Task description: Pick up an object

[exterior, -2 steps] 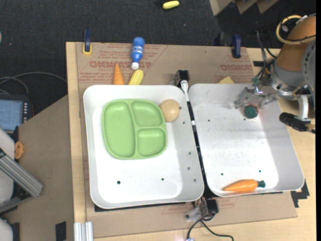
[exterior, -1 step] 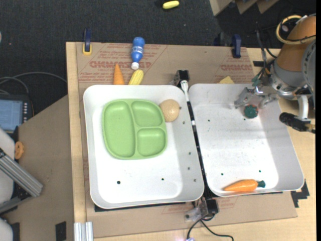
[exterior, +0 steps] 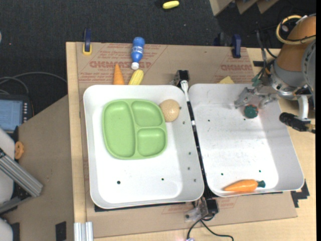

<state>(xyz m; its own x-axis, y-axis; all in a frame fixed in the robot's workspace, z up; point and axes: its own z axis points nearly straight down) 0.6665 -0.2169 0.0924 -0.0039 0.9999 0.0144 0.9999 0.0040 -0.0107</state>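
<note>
Green divided plate (exterior: 134, 128) and tan ball (exterior: 170, 109) in white left bin (exterior: 135, 187). Orange carrot (exterior: 243, 186), green-topped, at near edge of white right bin (exterior: 281, 149). Small teal object (exterior: 250, 112) near its far edge.

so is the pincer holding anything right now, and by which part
It cannot be told. The pincer sits low over a small dark green object in the right bin, but the view is too coarse to show a hold.
</note>
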